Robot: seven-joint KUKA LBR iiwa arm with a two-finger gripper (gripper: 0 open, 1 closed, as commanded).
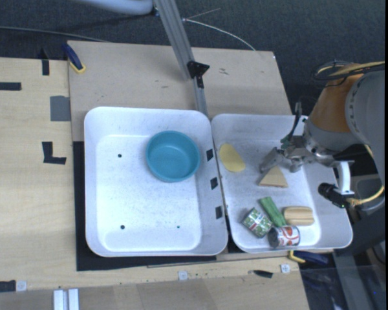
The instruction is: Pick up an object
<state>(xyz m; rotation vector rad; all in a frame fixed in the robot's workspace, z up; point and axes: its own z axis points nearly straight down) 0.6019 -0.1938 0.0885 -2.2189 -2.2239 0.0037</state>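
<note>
1. The tan wedge (274,179) sits in the right bin (242,126), right under the gripper (276,163).
2. Its jaws look spread a bit over the wedge's top edge, with nothing clearly held between them.
3. Left of it lies a yellow oval piece (231,157).
4. Toward the front there's a green packet (256,222), a green stick (271,210), a tan roll (298,214) and a red-and-white can (286,236).
5. The left bin (103,173) holds a blue bowl (172,155), all on the desk (26,192).

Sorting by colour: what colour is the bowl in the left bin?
Blue bowl, seen in the camera view.
</note>
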